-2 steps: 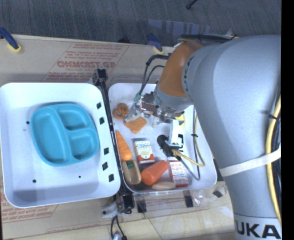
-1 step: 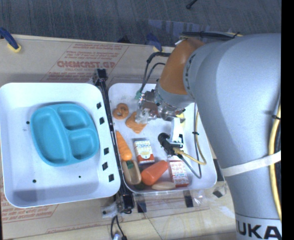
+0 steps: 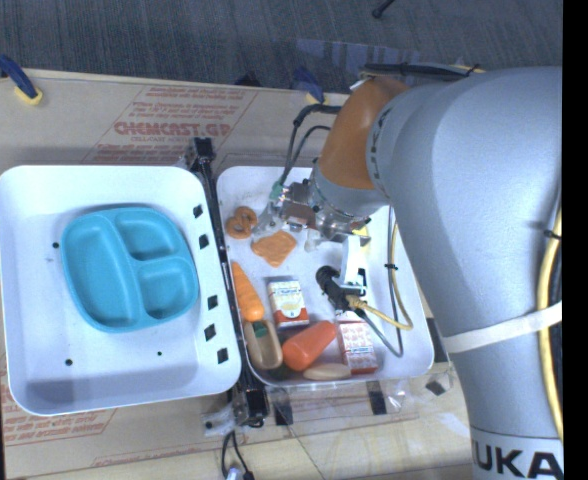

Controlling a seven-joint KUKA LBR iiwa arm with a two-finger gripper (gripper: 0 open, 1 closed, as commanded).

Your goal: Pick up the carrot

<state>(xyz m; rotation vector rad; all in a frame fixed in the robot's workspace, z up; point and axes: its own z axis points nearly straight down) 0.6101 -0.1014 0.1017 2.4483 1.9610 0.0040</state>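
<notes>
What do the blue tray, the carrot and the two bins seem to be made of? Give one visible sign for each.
Blue tray: likely moulded plastic, matte, with rounded compartments.
Carrot: probably a plastic toy, with uniform, smooth orange skin.
Bins: seemingly thin white plastic, slightly glossy, with rounded corners.

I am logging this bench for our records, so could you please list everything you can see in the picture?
carrot: 1, orange, right bin, along its left wall
pretzel-like piece: 1, brown, right bin, upper left
flat wedge: 1, pale orange, right bin, below the gripper
small box: 1, white and red, middle of the right bin
second small box: 1, red and white, right bin, lower right
long rounded piece: 1, orange-red, right bin, near the front
divided tray: 1, blue, left bin
bins: 2, white, side by side on the bench
clamps: 2 seen, blue, back edge of the bench
arm: 1, grey with an orange band, from the right
gripper: 1, over the back of the right bin
</notes>
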